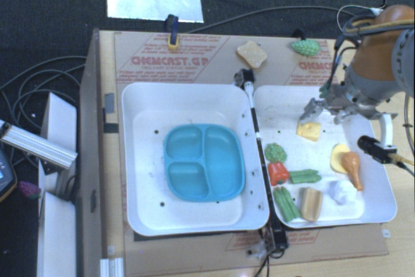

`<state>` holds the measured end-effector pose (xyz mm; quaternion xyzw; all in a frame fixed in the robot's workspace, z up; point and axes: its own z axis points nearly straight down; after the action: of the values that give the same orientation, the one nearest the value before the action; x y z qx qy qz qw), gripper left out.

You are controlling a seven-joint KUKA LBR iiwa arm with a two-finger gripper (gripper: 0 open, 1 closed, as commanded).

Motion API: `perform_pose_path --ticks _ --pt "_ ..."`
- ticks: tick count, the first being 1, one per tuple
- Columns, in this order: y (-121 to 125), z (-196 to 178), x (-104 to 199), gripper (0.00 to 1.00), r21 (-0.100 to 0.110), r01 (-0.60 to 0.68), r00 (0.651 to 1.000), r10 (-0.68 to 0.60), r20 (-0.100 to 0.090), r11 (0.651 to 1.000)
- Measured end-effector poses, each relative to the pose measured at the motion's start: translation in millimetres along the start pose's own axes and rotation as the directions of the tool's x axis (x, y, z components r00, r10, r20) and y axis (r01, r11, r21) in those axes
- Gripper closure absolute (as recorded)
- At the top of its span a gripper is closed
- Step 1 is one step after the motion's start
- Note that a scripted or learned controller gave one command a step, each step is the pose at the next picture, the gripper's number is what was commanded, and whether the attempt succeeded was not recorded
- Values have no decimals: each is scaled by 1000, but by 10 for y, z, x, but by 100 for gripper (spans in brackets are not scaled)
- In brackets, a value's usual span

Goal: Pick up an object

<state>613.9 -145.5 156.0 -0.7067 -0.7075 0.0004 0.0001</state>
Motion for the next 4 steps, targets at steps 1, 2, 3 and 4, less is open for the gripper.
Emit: perform_pose_path --ticks 1,2,3,4 --pt "101 709 -248 0 -4 0 1000 0 0 1000" --pt "109 707 -435 0 -4 0 1000 0 1 1000" --pt "-36 710 -568 0 -2 0 1000 0 0 1000" --pt "-566 718 -612 0 -1 0 1000 0 0 1000"
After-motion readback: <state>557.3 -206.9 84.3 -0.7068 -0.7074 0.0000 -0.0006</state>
